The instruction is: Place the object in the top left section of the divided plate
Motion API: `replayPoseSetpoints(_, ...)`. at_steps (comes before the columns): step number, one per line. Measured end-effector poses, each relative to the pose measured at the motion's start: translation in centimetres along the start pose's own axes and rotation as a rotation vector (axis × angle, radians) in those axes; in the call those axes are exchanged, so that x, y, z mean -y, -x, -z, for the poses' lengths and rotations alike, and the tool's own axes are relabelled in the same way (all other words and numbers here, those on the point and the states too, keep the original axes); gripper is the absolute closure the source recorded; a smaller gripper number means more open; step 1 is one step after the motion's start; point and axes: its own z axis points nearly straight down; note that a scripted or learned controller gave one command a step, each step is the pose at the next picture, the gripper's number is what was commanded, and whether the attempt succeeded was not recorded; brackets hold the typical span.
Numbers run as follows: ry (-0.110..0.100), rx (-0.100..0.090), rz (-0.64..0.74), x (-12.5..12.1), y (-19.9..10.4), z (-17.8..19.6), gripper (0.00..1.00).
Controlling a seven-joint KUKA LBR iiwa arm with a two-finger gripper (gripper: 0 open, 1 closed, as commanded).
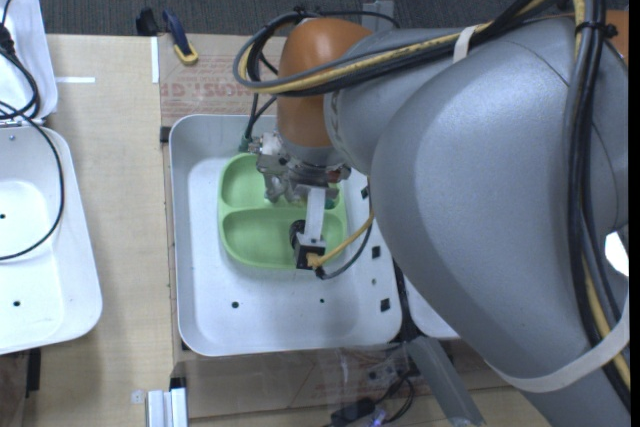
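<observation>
A light green divided plate (243, 233) lies in the right-hand white bin (190, 265), toward the bin's upper middle. Its upper left section and its long lower section show bare green. My gripper (273, 189) hangs low over the plate's upper part, at the ridge between the sections, under the orange band of the wrist. The arm covers the plate's right side. I see no loose object on the visible parts of the plate or on the bin floor.
The left bin (50, 295) holds a looped black cable (40, 215). A blue and yellow clamp (178, 37) lies on the bench behind the right bin. The big grey arm covers the right bin's right side.
</observation>
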Motion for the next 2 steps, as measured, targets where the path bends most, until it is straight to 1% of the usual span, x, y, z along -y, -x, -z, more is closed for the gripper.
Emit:
replayPoseSetpoints(1,-0.016,-0.005,0.152,7.9,-0.8,11.0,1.00)
replayPoseSetpoints(2,-0.013,-0.005,0.365,2.7,-4.1,14.3,1.00)
